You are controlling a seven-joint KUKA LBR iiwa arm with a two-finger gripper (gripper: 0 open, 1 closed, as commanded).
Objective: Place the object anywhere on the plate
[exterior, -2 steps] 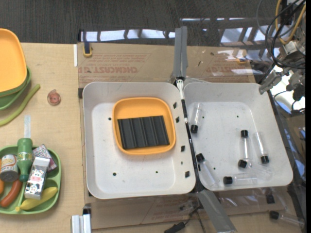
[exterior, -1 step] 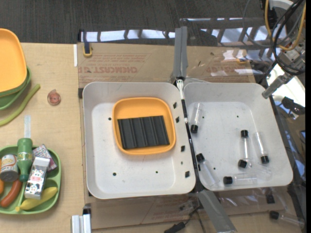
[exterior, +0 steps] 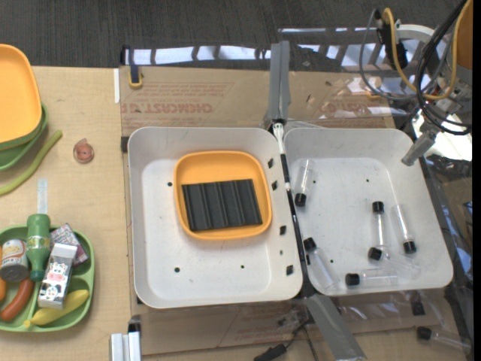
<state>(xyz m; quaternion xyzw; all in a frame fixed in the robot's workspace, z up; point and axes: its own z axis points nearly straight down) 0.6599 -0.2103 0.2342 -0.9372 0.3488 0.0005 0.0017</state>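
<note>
Far left of the orange plate (exterior: pixel 222 159), a green tray (exterior: pixel 87 280) of toy food is seen on the wooden bench (exterior: pixel 83 194). The plate is set in the left bin (exterior: pixel 218 280), and a black ribbed slab (exterior: pixel 223 204) is laid flat on it. If that slab is the object, the task is judged done. To the plate's right, capped clear tubes (exterior: pixel 379 232) are scattered in the right bin (exterior: pixel 338 171). Farther right, above that bin's rim, the gripper (exterior: pixel 415 149) is seen; whether it is released or clenched cannot be told.

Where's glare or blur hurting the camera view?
Camera view: glare washes out the far right edge by the arm; clear tubes are faint against the white right bin, caps showing best; plate and its black pad sharp, evenly lit, soft shadows.
</note>
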